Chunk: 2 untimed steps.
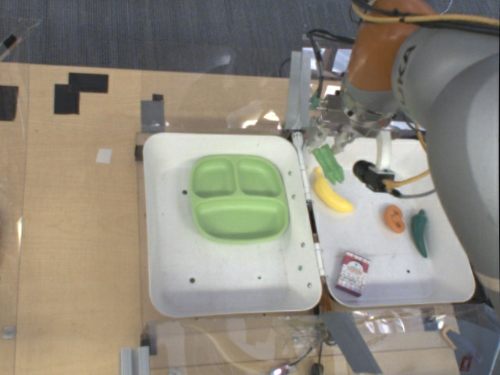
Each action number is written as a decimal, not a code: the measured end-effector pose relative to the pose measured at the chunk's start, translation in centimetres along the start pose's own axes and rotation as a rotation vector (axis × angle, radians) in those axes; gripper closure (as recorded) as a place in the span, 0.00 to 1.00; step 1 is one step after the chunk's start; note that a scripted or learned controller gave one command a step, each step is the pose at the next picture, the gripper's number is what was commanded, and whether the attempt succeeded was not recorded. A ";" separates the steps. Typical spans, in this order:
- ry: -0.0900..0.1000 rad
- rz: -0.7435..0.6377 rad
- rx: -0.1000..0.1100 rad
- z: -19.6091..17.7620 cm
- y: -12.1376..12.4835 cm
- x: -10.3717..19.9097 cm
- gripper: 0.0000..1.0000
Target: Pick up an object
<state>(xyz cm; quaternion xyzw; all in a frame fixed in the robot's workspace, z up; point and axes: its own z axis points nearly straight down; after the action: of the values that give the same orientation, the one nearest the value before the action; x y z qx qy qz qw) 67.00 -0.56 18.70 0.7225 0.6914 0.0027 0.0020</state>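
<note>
The gripper (326, 141) hangs over a green pod (329, 165), fingers apart. A red packet's (353, 273) label is unreadable.

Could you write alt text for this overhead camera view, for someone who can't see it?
A grey and orange robot arm reaches over the right white bin, which holds a banana, green bean pod, dark green pepper, orange piece and small red box. The left bin holds a green divided plate.
</note>
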 end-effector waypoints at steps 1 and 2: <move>-0.001 0.101 -0.001 -11.9 0.2 -3.3 1.00; -0.001 0.100 0.000 -11.8 0.2 -3.3 0.00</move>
<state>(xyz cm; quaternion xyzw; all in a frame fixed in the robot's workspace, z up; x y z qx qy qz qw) 66.96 -3.88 30.54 0.7562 0.6544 0.0021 0.0022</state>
